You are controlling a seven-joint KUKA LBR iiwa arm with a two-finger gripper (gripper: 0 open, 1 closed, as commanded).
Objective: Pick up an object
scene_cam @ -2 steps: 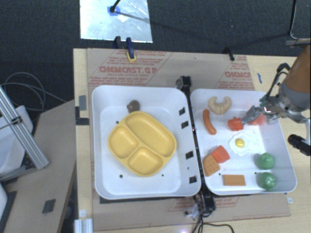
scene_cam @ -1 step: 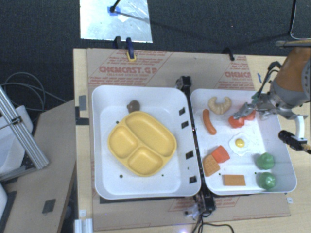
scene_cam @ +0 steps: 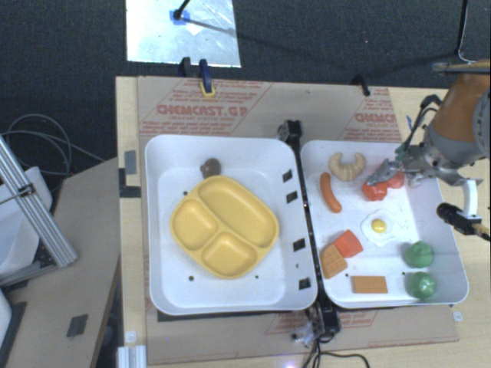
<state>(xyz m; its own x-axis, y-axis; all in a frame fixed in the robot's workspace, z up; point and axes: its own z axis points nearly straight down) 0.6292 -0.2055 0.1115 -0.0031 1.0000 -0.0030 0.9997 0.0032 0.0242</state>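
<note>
Gripper (scene_cam: 381, 179) was down over the red tomato-looking toy (scene_cam: 375, 191) in the right bin (scene_cam: 460, 278), just right of the croissant (scene_cam: 347, 165). Couldn't tell its grip state. I'd centre on it, then lift straight up.

We see two white bins (scene_cam: 161, 205) on a tan board printed with red lettering (scene_cam: 201, 110). The left bin holds a yellow divided plate (scene_cam: 222, 226), with a small brown lump (scene_cam: 210, 167) at its twelve o'clock. The right bin holds a beige croissant (scene_cam: 347, 165), red-orange sausage (scene_cam: 331, 192), red tomato (scene_cam: 375, 190), white egg with yellow yolk (scene_cam: 379, 228), orange pieces (scene_cam: 347, 243) and two green balls (scene_cam: 419, 254).
</note>
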